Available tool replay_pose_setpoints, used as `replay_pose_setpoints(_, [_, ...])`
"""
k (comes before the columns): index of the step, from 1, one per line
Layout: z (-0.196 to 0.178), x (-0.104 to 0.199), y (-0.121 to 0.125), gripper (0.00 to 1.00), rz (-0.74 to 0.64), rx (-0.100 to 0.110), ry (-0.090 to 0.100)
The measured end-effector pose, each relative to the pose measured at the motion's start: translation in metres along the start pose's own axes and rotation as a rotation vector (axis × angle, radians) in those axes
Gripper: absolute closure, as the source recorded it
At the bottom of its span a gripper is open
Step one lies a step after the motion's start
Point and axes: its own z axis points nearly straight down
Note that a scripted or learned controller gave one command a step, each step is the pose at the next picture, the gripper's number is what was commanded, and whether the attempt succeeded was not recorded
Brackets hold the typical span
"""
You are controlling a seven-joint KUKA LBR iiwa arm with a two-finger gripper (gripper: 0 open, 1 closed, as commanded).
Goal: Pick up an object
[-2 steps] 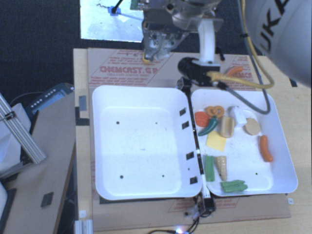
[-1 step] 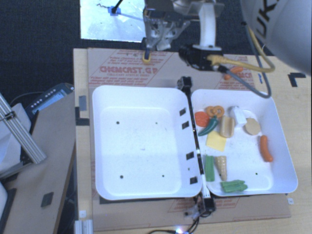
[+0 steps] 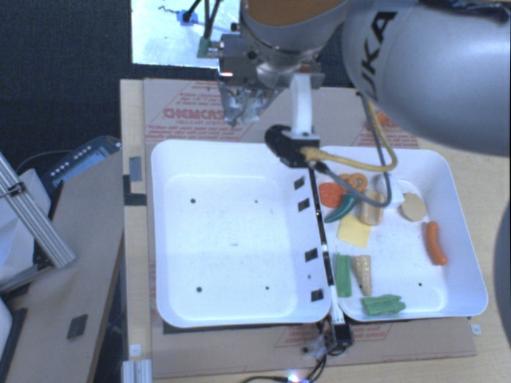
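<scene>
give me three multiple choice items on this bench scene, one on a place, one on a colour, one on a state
1. Where do the toy foods lie?
A. in the left bin
B. in the right bin
C. on the cardboard in front of the bins

2. What colour is the flat square piece among the foods?
A. yellow
B. blue
C. black

3. How does the sausage stand to the pincer?
A. clamped in it
B. lying in the bin, apart from it
C. hanging from it

Answers:
1 B, the foods sit in the right bin, past the divider from the left bin.
2 A, the flat square piece is yellow.
3 B, the sausage lies near the bin's right wall, while the pincer is up over the cardboard behind the bins.
</scene>
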Motion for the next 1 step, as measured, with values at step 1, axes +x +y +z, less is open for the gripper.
replay_pose_setpoints(1, [-0.1131,0.0002,-0.0229,1.00,-0.006,-0.019,0.009])
